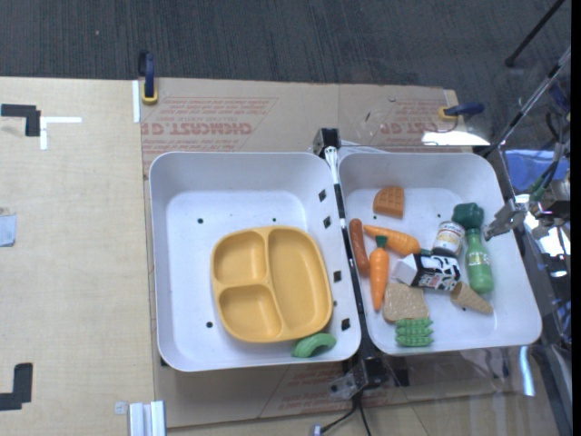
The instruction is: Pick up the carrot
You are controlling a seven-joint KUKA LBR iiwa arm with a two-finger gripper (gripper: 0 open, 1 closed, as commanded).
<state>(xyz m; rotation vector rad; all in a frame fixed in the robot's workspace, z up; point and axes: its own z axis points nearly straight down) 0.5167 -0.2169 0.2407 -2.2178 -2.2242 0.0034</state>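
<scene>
Lying in the right bin [508,330]: perhaps two carrots [379,276]

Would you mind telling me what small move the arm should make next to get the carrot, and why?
Probably swing the tool from the right bin's right rim toward the bin's left part and stop above the carrot. The carrot lies there crowded between a sausage, a milk carton and a bread slice, so a centred approach from above seems safest.
</scene>
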